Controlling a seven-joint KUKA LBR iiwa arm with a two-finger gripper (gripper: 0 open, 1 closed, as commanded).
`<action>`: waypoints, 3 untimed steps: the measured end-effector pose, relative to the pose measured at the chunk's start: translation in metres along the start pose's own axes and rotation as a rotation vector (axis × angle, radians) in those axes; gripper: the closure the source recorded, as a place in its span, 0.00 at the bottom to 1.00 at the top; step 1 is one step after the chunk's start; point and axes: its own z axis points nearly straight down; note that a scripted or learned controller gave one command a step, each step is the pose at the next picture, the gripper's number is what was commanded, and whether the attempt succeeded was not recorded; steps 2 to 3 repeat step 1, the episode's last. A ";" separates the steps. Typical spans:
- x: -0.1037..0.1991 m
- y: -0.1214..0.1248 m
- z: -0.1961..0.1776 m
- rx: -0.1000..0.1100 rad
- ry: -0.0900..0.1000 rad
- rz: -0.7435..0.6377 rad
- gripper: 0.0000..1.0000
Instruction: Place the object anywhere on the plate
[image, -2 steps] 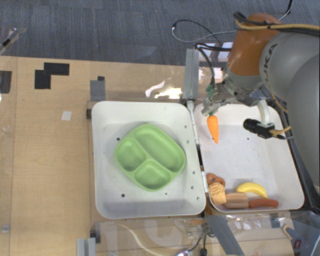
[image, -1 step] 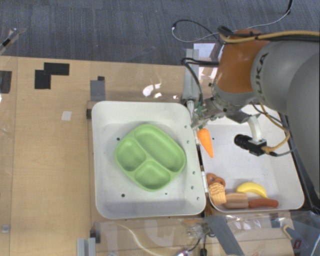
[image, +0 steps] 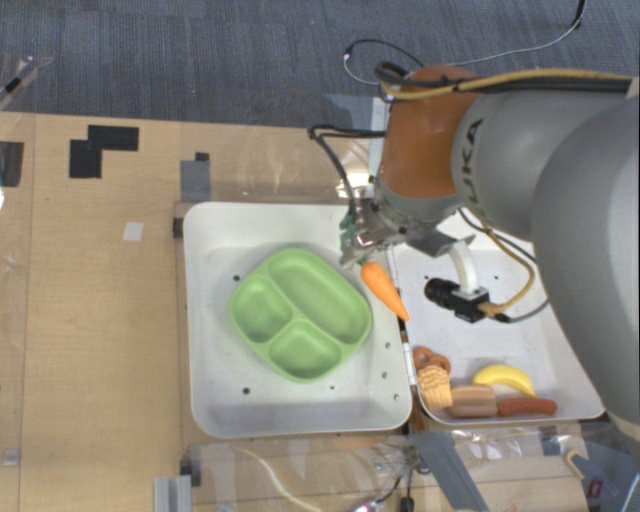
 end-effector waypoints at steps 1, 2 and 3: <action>-0.001 0.000 0.000 0.000 0.000 0.001 0.00; -0.001 0.000 0.000 0.000 0.000 0.001 0.00; -0.001 0.000 0.000 0.000 0.000 0.001 0.00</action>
